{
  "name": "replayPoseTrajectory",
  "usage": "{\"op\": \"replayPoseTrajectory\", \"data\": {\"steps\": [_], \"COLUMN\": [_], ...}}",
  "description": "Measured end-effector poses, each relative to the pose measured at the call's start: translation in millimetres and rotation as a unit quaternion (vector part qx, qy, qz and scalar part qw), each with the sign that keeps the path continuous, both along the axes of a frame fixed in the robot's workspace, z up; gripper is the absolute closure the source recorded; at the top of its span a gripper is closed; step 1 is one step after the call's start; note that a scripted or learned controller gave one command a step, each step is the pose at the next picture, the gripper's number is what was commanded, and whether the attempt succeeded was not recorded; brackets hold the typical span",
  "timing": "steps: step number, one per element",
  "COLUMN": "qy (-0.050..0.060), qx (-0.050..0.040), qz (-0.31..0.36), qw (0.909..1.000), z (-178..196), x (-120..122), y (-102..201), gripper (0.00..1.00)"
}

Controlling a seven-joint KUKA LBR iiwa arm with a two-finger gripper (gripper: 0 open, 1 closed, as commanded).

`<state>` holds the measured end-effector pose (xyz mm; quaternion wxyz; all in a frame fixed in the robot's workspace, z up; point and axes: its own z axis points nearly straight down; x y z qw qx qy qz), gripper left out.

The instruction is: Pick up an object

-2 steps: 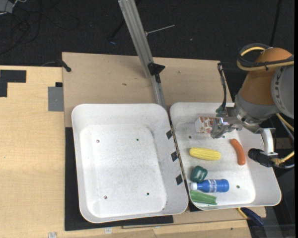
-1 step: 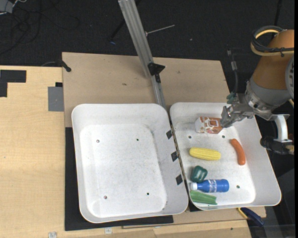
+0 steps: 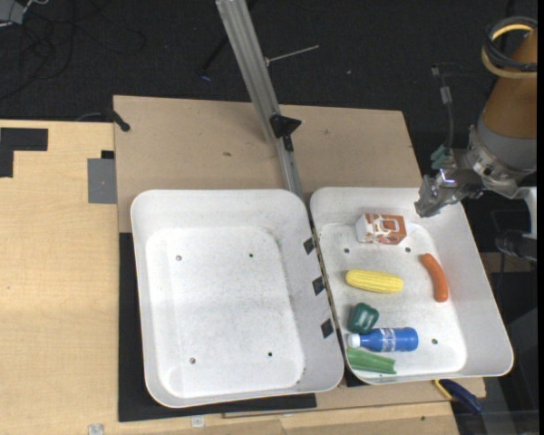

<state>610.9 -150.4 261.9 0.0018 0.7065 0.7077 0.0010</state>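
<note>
The right bin (image 3: 476, 333) holds a small red and white carton (image 3: 382, 228), a yellow corn cob (image 3: 374, 283), an orange sausage (image 3: 436, 276), a dark green cup (image 3: 363, 317), a blue bottle with a white cap (image 3: 384, 340) and a green pod-shaped piece (image 3: 372, 362). My gripper (image 3: 432, 198) hangs over the bin's far right corner, above and to the right of the carton, apart from every object. Nothing shows between its fingers.
The left bin (image 3: 163, 208) lies beside the right one, with black clips (image 3: 314, 265) along the shared edge. A slanted metal rail (image 3: 257, 80) rises behind the bins. The brown board (image 3: 199, 143) lies under both.
</note>
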Motion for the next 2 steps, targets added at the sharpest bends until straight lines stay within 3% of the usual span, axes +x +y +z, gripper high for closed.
{"op": "replayPoseTrajectory", "data": {"steps": [1,2], "qy": [0.004,0.004], "qx": [0.0018,0.0019], "qz": [0.001,0.002], "qw": [1.0000,1.0000], "z": [-14.2,-20.2], "x": [1.5,-12.1], "y": [48.4,108.0], "gripper": [1.00,1.00]}}
